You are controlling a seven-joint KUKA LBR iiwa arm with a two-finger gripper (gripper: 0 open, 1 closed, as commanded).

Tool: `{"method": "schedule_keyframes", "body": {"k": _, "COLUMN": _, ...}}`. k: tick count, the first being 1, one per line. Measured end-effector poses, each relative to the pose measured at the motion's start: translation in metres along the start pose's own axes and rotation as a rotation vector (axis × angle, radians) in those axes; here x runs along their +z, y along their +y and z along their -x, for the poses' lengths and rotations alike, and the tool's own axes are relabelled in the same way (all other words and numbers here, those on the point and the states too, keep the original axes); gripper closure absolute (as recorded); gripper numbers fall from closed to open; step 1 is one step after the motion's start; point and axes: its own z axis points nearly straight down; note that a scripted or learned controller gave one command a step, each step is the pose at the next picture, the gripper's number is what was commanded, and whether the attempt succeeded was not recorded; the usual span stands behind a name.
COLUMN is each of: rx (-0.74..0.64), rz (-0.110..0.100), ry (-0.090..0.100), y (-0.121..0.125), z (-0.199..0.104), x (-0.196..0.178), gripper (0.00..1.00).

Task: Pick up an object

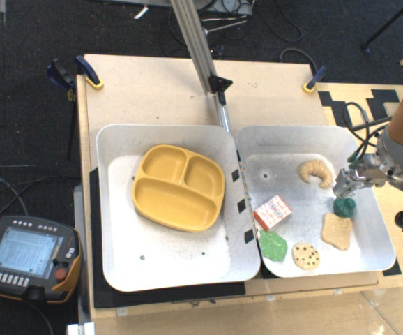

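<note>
Two shallow white bins sit side by side on the counter (153,89). The left bin (118,257) holds a yellow divided plate (179,187), its long axis running from upper left to lower right. The right bin (376,257) holds a croissant (317,172) curving with its ends pointing down, a small red-and-white box (272,211) tilted on a diagonal, a green leafy piece (273,246), a chocolate-chip cookie (305,256), a tan bread slice (337,231) and a dark green object (345,206). The end effector (346,187) hangs just above the dark green object, near the bin's right wall; whether it is open or closed cannot be told, and nothing is seen held in it.
</note>
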Motion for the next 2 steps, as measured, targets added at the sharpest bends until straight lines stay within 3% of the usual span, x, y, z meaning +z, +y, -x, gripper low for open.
{"method": "schedule_keyframes", "body": {"k": 1, "rx": -0.003, "rz": 0.001, "ry": 0.0, "y": 0.002, "z": 0.0, "x": -0.046, "gripper": 1.0}}
{"method": "schedule_keyframes", "body": {"k": 2, "rx": -0.008, "rz": -0.002, "ry": 0.004, "y": 0.008, "z": -0.052, "x": -0.056, "gripper": 1.0}}
